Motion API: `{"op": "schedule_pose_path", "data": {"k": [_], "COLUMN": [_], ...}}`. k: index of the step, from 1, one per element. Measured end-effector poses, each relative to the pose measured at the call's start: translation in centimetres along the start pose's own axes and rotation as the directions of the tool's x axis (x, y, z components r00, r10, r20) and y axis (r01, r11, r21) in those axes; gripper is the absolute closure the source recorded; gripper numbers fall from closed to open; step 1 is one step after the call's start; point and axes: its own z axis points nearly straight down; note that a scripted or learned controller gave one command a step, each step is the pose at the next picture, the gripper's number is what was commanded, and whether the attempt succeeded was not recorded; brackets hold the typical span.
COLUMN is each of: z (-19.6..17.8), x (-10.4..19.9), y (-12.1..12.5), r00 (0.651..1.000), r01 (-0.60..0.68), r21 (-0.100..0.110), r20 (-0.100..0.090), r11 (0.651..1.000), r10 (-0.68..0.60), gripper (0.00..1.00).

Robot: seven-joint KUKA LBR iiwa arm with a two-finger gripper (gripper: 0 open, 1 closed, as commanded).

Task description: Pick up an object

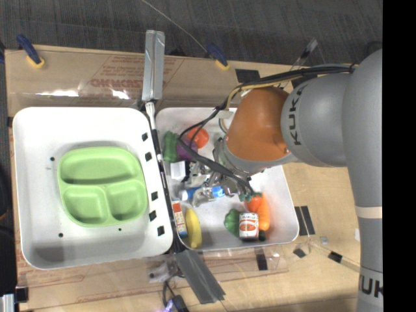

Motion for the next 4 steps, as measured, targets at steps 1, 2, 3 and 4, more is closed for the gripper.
{"op": "schedule_pose_path", "data": {"k": [1,2,3,4], "z": [-2.0,-14.8,-14.5,-4.3], "x": [-10.4,-11.4,-11.0,-8.5], "y": [-0.1,-2.5,-5.6,-7.3], "r00": [0.997,0.999,0.987,0.98], "r01": [0.075,-0.052,-0.158,0.199], "r21": [0.001,0.004,0.002,-0.001], "r20": [-0.004,0.013,0.005,-0.002], "r11": [0.997,0.999,0.987,0.98], "r10": [-0.075,0.052,0.158,-0.199], "gripper": [1.0,1.0,1.0,1.0]}}
